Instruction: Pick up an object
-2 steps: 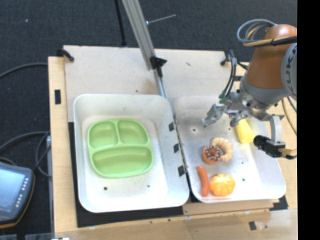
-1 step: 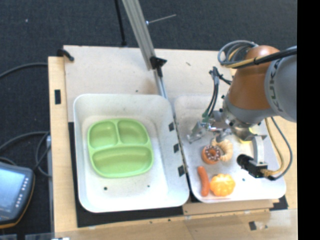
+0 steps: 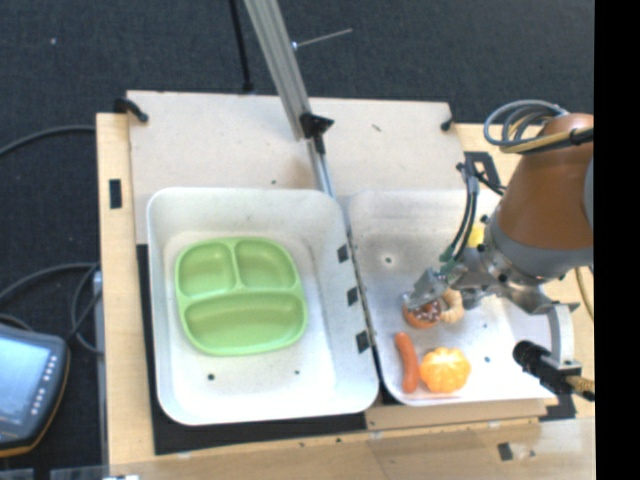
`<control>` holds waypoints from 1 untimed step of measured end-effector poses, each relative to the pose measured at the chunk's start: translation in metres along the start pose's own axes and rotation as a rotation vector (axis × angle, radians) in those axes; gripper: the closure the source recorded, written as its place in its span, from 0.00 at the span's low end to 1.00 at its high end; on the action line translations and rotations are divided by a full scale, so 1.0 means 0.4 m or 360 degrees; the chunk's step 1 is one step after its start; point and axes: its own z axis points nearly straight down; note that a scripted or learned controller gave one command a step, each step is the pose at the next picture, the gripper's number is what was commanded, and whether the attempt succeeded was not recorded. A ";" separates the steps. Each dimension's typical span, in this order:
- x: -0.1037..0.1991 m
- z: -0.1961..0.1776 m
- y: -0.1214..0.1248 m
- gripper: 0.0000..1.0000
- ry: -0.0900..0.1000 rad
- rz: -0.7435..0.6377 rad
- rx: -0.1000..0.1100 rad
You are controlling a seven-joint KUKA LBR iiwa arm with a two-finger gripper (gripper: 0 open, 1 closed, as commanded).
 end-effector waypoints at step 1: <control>0.184 0.096 -0.004 0.00 0.0005 -0.0015 0.0006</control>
